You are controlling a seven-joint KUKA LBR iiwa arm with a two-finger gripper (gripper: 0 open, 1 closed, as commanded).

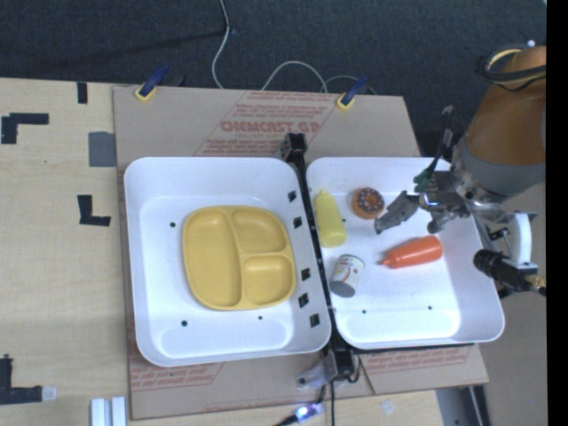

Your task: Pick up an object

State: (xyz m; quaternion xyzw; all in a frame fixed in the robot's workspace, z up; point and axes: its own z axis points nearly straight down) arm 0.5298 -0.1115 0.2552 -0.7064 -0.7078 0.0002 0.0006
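The grey arm with its orange band reaches in over the right shallow white plastic bin (pixel 404 322), and its pincer (pixel 410 209) hangs with its dark fingers spread apart, released and grasping nothing. It sits low above the bin floor, just above the orange carrot-shaped toy (pixel 413 252), which lies on its side on the bin floor, pointed end toward the divider between the bins.

Taking the carrot toy as landmark: the round brown doughnut-like toy (pixel 367 202) lies up and to its left, close beside one pincer finger. The pale yellow bottle-shaped toy (pixel 330 218) rests further left, lengthwise against the divider wall. The small grey-and-white cup-like object (pixel 345 272), tipped over, lies to the left and a little lower. Any of these four could serve as the thing to pick up; by the pincer's position the carrot or the doughnut seems the likeliest target, though which one I cannot tell.

Far to the left, in the left white bin (pixel 146 185), a yellow compartmented plastic tray (pixel 238 257) lies flat. Both bins sit on a cardboard sheet (pixel 266 122) on the counter, probably to keep them from sliding.
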